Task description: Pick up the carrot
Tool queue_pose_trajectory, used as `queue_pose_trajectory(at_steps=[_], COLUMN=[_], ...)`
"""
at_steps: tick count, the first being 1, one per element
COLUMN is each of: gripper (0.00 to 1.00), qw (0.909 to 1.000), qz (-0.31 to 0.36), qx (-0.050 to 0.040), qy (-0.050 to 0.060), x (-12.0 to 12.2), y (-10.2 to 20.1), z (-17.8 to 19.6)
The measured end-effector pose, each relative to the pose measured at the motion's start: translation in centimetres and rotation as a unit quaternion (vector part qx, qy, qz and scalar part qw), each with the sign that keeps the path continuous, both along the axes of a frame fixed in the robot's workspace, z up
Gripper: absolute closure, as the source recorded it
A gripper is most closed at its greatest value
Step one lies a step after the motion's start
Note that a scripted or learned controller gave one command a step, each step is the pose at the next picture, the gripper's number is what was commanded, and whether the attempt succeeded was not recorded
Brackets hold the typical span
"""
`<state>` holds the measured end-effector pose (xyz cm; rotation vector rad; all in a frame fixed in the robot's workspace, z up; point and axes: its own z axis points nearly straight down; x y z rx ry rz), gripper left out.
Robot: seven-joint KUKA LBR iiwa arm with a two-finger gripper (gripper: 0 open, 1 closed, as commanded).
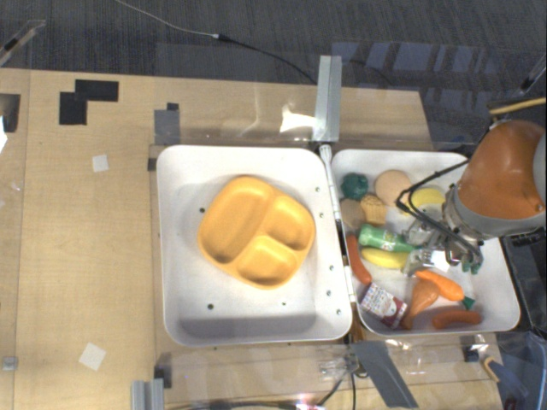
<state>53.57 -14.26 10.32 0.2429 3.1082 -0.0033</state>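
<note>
Flanking white bins (171, 229) atop pale wooden bench (77, 254), dark carpet (171, 7) beyond

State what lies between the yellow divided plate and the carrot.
In the camera view, between the yellow plate and the carrot lie the bins' adjoining walls, a green bottle and a banana.

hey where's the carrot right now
The carrot lies in the right bin near its front edge, just below the gripper and above a reddish sausage-like piece.
</note>
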Motion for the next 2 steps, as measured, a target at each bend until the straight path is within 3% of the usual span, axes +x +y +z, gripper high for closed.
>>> queue_pose_trajectory(at_steps=[1,2], gripper=[1.0,1.0], qw=[1.0,0.9899], qz=[0.004,-0.142], qx=[-0.002,0.0044], qy=[0.005,0.006], x=[-4.6,-4.6], y=[4.0,8.5], z=[0.9,8.3])
